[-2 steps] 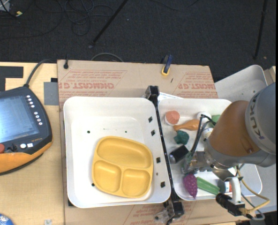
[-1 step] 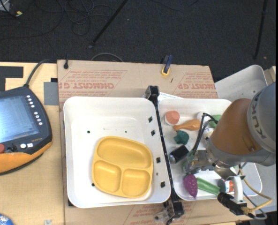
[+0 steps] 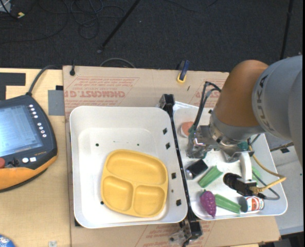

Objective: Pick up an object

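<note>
- Grey arm's gripper: low in right bin, above black block; finger state not discernible.
- Step: reaching to grasp.
- Next: descend, close on block.

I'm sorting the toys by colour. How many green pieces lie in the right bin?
2. One green piece lies near the bin's middle, beside the small black block; the other lies toward the near edge, right of the purple toy. The arm may hide more.
</note>
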`<state>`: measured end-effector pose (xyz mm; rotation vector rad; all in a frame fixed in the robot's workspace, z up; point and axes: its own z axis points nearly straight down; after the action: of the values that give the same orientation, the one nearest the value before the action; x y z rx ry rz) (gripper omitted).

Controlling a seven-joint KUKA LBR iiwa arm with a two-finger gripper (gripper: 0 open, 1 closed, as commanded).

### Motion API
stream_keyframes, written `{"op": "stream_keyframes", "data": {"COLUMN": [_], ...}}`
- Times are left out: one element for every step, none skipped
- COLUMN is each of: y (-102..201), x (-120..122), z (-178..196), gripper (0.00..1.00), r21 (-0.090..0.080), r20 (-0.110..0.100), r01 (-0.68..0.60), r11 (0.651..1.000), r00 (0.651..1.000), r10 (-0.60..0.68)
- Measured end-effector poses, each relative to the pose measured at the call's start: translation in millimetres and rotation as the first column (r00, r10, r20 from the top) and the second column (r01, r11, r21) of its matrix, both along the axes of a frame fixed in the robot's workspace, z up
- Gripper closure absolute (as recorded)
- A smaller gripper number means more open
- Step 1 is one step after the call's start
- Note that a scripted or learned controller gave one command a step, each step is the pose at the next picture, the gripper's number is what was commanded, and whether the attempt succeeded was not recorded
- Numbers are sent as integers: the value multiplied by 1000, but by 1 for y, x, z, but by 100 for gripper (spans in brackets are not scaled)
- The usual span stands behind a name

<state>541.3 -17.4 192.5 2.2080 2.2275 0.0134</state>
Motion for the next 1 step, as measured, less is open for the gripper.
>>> {"op": "stream_keyframes", "data": {"y": [7], "x": [-16], "z": [140], "gripper": [100], "r21": [-1], "r20": [4], "r01": [7], "r11": [1000], "r00": [1000], "r10": [-7]}}
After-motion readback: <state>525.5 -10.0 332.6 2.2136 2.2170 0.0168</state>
